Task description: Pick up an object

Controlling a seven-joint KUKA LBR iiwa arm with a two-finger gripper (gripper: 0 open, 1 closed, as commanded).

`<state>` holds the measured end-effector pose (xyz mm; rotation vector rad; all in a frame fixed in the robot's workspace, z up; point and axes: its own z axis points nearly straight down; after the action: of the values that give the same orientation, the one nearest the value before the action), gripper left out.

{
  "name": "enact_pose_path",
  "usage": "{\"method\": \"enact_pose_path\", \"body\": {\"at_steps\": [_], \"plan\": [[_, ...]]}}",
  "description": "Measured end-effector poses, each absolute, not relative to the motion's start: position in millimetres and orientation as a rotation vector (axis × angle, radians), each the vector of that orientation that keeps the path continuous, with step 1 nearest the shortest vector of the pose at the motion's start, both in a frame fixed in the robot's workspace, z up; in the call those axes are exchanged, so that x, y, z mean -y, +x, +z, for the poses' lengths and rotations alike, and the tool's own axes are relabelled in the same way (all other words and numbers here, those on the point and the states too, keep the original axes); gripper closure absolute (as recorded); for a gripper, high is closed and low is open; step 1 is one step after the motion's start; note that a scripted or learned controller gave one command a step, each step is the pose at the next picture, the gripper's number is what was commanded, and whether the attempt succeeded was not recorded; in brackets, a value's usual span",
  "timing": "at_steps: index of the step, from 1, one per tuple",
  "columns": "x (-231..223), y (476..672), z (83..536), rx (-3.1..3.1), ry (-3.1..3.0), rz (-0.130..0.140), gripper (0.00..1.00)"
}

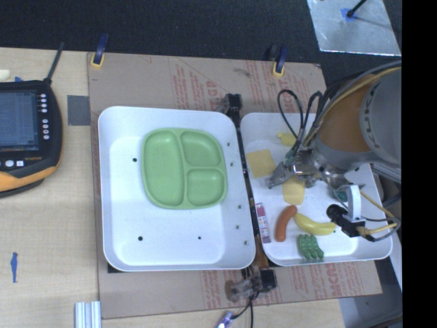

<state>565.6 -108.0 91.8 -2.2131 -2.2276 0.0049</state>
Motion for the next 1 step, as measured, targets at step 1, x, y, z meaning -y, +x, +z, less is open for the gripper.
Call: {"method": "enact_pose_path", "body": {"at_steps": [1], "plan": [[109.3,565.5,101.9,2.228,-2.212,0.007,1.0]]}}
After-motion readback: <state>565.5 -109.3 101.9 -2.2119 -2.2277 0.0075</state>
